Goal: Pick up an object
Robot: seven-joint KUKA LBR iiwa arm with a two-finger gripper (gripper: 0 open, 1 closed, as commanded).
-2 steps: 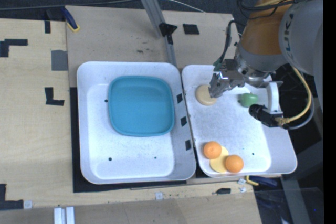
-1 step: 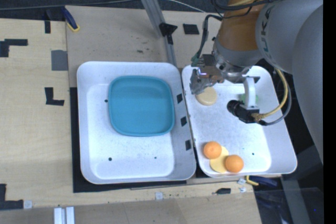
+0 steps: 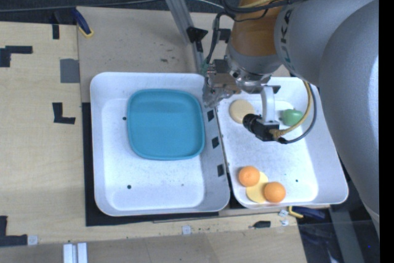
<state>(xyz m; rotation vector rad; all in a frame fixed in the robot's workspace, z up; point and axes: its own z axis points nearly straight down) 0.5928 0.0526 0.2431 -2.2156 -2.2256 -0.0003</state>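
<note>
Gripper point(image 3: 212, 90) of mine hung over the left rim of the right bin point(image 3: 295, 160), open or closed I could not tell, and a cream round piece point(image 3: 240, 111) lay just beside it inside that bin.

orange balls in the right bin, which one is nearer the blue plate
The small orange ball further left and higher in the view is nearer the square blue plastic plate. The other small orange ball lies lower and to its right.
</note>
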